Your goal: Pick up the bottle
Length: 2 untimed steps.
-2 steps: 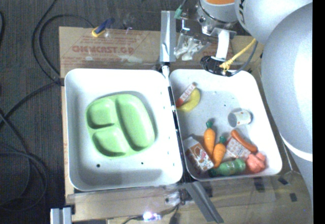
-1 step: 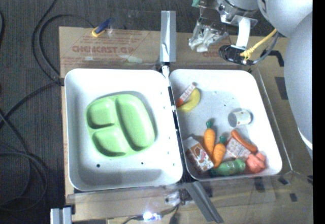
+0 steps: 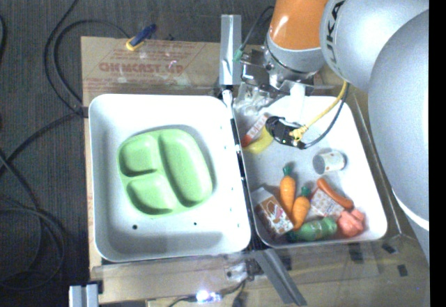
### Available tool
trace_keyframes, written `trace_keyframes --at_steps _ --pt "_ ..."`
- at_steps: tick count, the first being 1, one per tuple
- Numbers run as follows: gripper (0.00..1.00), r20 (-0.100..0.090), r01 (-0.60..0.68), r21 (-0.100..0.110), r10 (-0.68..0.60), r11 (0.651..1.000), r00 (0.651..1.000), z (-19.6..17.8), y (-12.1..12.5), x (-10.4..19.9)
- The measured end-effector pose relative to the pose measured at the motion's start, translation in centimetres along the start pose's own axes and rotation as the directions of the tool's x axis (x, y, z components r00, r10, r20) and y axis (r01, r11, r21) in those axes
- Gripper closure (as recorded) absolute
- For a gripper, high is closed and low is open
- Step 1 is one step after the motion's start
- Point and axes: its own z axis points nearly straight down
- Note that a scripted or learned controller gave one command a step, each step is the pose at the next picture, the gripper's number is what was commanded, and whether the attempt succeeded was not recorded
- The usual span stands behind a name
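The gripper [image 3: 252, 105] hangs low over the upper-left corner of the right bin [image 3: 348, 138]; whether it is open or closed I cannot tell. The bottle [image 3: 256, 135], yellow with a red end, lies tilted just below it, close to the bin's left wall [image 3: 242, 163]. That closeness is the main risk. A descent slightly off to the left would likely strike the wall or rim rather than straddle the bottle. Lying on its rounded side, the bottle could also roll or squirt out under an off-centre squeeze, or swing if caught near the red end. The cup [image 3: 329, 160] and carrots [image 3: 294, 198] sit well apart, so they seem unlikely to interfere.
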Motion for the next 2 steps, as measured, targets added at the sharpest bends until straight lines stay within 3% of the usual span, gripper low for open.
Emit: trace_keyframes --at_steps 1,2 --pt "1.0 0.0 -0.105 -0.001 0.105 0.994 0.994 -0.9 1.9 6.4" --pt "1.0 0.0 -0.181 -0.002 0.181 0.984 0.984 -3.3 2.3 6.0"
